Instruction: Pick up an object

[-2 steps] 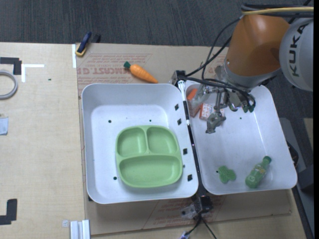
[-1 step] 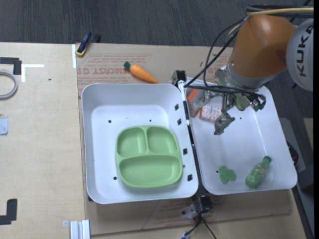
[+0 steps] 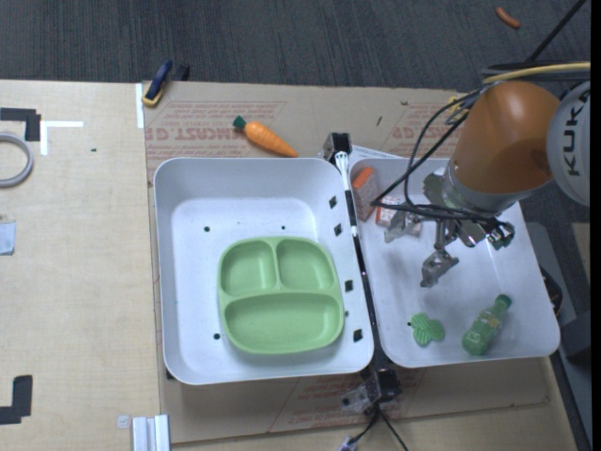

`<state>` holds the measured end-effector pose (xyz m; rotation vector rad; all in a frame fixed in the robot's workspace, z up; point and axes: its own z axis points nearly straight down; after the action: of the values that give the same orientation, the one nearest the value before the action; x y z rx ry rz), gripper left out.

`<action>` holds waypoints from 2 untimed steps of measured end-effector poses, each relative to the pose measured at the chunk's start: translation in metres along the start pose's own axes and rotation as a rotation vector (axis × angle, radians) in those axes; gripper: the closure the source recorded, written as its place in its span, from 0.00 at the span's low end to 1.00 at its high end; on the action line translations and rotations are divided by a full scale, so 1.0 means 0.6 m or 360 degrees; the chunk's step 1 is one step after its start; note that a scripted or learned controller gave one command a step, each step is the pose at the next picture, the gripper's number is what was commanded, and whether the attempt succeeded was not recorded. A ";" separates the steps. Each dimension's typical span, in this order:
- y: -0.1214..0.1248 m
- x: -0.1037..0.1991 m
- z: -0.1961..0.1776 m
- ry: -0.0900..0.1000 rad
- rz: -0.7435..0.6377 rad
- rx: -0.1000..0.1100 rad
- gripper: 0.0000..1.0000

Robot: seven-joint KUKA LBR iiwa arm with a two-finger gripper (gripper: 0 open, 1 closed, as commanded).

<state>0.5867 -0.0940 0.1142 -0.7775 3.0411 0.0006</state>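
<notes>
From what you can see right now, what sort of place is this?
Probably a robotics lab's grasping test bench. A KUKA arm with cables reaches over two white bins, which hold toy items: a green divided plate and a small green bottle. A toy carrot lies on the taped cardboard behind.

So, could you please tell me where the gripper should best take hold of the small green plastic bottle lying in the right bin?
Probably across the green plastic bottle's wide body, coming straight down: it lies on its side, cap up-right, clear of the bin wall.
</notes>
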 end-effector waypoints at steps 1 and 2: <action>-0.046 -0.086 0.033 -0.0007 -0.0004 0.0003 0.00; -0.002 -0.009 0.036 0.0000 0.0209 0.0000 0.00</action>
<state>0.5919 -0.0924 0.0928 -0.5765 3.0857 0.0009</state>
